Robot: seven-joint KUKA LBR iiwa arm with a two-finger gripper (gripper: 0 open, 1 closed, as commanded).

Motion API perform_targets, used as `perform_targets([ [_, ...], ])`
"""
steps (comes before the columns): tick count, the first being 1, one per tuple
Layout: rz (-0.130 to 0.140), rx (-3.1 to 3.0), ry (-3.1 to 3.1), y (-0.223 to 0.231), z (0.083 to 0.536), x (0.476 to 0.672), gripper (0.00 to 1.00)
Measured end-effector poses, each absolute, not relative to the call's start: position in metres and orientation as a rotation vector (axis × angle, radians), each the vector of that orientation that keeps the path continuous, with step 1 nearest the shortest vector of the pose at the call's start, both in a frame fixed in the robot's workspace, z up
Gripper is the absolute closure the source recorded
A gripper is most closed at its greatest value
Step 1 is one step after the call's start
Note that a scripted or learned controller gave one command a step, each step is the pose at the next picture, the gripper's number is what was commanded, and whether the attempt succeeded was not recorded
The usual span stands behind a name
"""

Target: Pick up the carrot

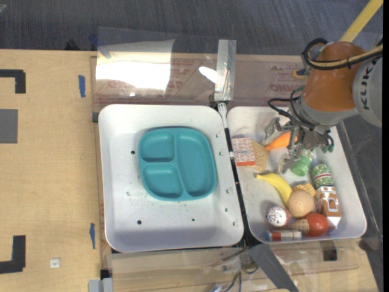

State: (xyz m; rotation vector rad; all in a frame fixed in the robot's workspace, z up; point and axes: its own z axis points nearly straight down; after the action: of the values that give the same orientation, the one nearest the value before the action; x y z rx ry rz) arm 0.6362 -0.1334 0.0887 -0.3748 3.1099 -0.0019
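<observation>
The carrot [278,140] is orange and lies in the right bin [355,190], near the far end; its thin tip points left, toward a small box [244,151] with red print; its thick end goes under the dark metal of the gripper [296,143], so that end is hidden. The gripper hangs right over that spot, just beside the carrot and maybe touching it; the metal parts and black wires are all mixed up there, so I cannot tell how it stands or if it has the carrot.

Above the gripper sits the big orange band [328,81] of the arm [369,90]; the arm comes in from the right.

Close to the gripper, on its near side, is a green thing [301,165]; next to that is a can [321,176] with green and red on it. A tan cracker [260,155] lies between the box and the carrot. Nearer the front, a banana [277,185] curves across the middle of the bin; beside it is a round tan ball [299,204], like a potato; a white egg [276,215] with spots sits in front of the banana; a red tomato [316,224] is at the front, touching the tan ball; a carton [329,201] with orange and white stands by the right wall; a thin red and white stick [284,235] lies along the front wall.

The left bin [115,175] holds a blue plate [178,163] with three parts; the plate sits in the middle. Both bins rest side by side on a wood bench [42,163].
</observation>
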Motion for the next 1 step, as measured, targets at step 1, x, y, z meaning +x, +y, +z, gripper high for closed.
perform_targets([
  [1, -0.006, -0.376, 3.096, -0.1318, 0.1037, 0.6405, 1.0],
])
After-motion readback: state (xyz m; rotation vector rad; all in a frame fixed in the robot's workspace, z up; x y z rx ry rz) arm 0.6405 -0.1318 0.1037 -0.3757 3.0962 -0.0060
